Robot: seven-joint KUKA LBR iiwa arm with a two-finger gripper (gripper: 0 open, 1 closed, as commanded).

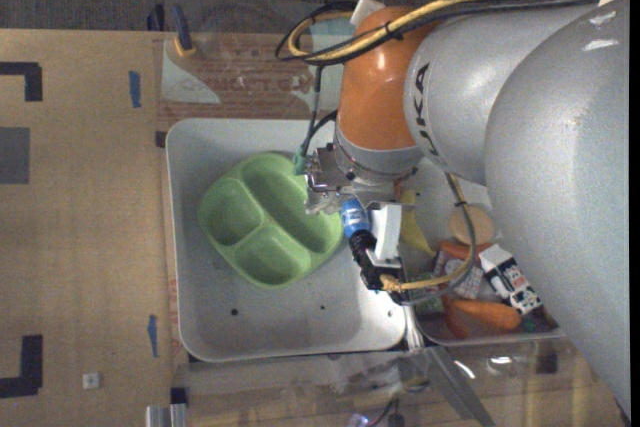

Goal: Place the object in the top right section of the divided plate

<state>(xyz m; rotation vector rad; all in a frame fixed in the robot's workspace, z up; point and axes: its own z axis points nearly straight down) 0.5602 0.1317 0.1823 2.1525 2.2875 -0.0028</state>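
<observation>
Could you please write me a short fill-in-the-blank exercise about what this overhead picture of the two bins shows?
1. The divided plate in the white bin is ____ in colour.
2. The divided plate has ____ sections.
3. The arm's band above the wrist is ____.
4. The carrot lies in the bin to the ____ of the one holding the plate, as the camera sees it.

Missing words: green; three; orange; right

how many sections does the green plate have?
3. The divided plate sits in the left bin: one long section along its upper right, partly under the arm's wrist, one at left, one at bottom. More could be hidden beneath the wrist.
</observation>
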